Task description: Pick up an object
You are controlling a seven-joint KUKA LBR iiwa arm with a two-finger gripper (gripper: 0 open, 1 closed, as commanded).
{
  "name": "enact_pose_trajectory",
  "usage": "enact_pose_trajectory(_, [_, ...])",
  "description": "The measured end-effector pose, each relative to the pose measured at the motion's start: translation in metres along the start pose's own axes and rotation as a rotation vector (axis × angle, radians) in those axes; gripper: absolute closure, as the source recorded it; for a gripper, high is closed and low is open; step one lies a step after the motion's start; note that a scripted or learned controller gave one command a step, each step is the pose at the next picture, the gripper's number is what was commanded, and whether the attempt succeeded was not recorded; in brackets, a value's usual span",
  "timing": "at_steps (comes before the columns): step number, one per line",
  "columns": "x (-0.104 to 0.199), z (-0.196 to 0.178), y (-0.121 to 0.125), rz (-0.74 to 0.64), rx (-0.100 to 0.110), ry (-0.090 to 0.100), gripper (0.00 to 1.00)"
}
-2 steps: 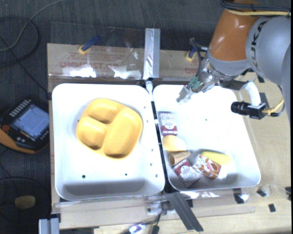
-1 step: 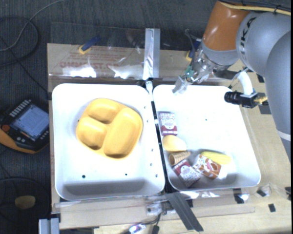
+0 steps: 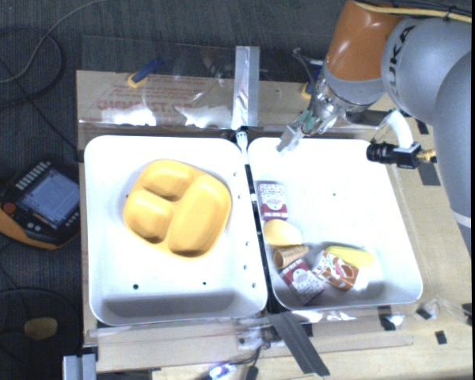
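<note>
My gripper (image 3: 289,139) hangs over the far left corner of the right bin (image 3: 380,212), close to the divider between the bins, and nothing shows in it. Along that bin's left and near side lie a red and white packet (image 3: 271,199), a pale yellow round piece (image 3: 281,232), a small brown cone (image 3: 290,255), two more red packets (image 3: 302,280) (image 3: 338,271) and a yellow wedge (image 3: 351,254). A large yellow lumpy bun-shaped object (image 3: 176,206) lies in the left bin (image 3: 111,291).
A black fitting (image 3: 392,153) juts over the right bin's far right rim. Clear plastic sheeting (image 3: 166,101) and a blue item (image 3: 145,71) lie behind the bins. A handheld controller (image 3: 39,204) and cables rest on the floor at the left.
</note>
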State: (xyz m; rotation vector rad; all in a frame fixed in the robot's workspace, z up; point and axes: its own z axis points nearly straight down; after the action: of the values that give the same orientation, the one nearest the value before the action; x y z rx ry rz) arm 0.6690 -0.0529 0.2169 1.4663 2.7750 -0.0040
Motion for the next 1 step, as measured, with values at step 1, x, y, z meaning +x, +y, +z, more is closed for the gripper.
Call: enact_pose_trajectory(1, [0.0132, -0.0027, 0.0089, -0.009, 0.0, 0.0, 1.0])
